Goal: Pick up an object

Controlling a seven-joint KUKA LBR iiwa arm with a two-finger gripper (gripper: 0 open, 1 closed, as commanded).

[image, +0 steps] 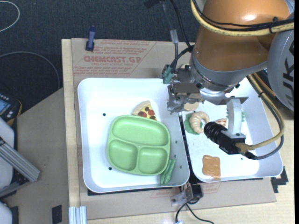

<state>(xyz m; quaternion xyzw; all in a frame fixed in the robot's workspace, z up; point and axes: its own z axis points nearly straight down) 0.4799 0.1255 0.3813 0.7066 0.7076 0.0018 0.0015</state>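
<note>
Camera view. Arm (pixel 238 27): grey with orange band, entering from the right, low over the right bin (pixel 261 167) near the divider between the bins. Jaws (pixel 187 104): hidden beneath the wrist; whether spread or pressed together cannot be told.

Just right of the jaws: a cream ring-shaped piece (pixel 199 120) on a green round piece (pixel 190 124).

Toward the near rim, well apart: a brown toast slice (pixel 211 166), open floor around it.

Left of the jaws, left bin (pixel 91 125): pizza slice (pixel 145 110), green divided plate (pixel 138 144), and a green pod (pixel 167 171) against the bin's near right rim.

Surface (pixel 117 57): cardboard-covered.
</note>
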